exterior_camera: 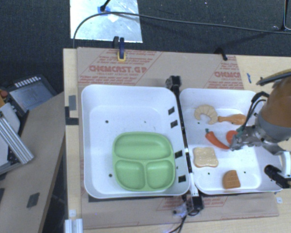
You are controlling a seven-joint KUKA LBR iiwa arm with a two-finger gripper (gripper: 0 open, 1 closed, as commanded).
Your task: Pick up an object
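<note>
From my remote seat this reads as a robotics lab: a bench topped with printed cardboard point(136, 67) at frame centre, two white bins point(94, 144) clamped side by side, loose cables point(199, 23) trailing over dark carpet point(29, 28) at top, and aluminium framing point(9, 137) at the left edge.

Red "CHEMCAST GP" printed on brown protective sheet point(117, 68), repeated at right
</note>
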